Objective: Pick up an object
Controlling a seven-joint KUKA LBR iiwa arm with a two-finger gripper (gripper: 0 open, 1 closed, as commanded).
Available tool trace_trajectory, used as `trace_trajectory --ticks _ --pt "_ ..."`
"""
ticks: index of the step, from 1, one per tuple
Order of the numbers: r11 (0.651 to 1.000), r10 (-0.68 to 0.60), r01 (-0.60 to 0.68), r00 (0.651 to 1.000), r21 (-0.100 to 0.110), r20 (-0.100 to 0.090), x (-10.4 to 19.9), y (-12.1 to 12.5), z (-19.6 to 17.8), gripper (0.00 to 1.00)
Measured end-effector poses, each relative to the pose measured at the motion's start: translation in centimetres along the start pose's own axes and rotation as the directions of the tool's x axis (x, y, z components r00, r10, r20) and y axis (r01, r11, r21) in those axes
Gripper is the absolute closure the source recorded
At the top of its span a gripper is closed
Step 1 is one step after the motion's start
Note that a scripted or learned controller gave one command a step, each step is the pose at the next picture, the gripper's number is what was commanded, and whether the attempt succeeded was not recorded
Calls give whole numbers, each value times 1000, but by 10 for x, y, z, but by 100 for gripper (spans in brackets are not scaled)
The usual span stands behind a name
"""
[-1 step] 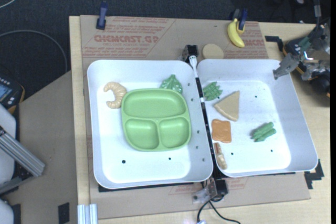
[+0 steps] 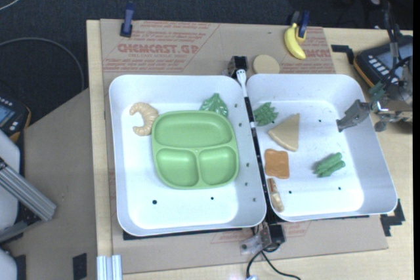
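Observation:
My gripper (image 2: 350,117) hangs over the right edge of the right bin (image 2: 367,193), reaching in from the right. Nothing shows in it. In this bin lie a tan wedge of bread (image 2: 286,132), a green broccoli piece (image 2: 264,113), an orange-brown toast square (image 2: 277,164), a green bean bundle (image 2: 328,164) and a small tan piece (image 2: 274,194) by the left wall. The bean bundle lies below and to the left of the gripper, apart from it.
The left bin (image 2: 131,200) holds a green divided plate (image 2: 195,147), a croissant (image 2: 143,118) and a green leafy piece (image 2: 214,103). Behind the bins, on the board, sit a banana (image 2: 294,42), a round tan disc (image 2: 266,64) and a blue clamp (image 2: 127,20).

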State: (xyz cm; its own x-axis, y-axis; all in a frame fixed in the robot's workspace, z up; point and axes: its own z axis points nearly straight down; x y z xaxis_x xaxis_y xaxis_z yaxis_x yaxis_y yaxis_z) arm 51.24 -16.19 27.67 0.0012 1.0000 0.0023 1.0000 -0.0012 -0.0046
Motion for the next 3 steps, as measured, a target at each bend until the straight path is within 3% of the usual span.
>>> trace_trajectory --ticks 1,2,3 --pt "1000 -8 8 1000 2 -3 79 -35 32 0" --pt "1000 -2 2 1000 -7 3 74 -32 20 100" --pt "1000 0 0 1000 1 0 79 -34 49 100"
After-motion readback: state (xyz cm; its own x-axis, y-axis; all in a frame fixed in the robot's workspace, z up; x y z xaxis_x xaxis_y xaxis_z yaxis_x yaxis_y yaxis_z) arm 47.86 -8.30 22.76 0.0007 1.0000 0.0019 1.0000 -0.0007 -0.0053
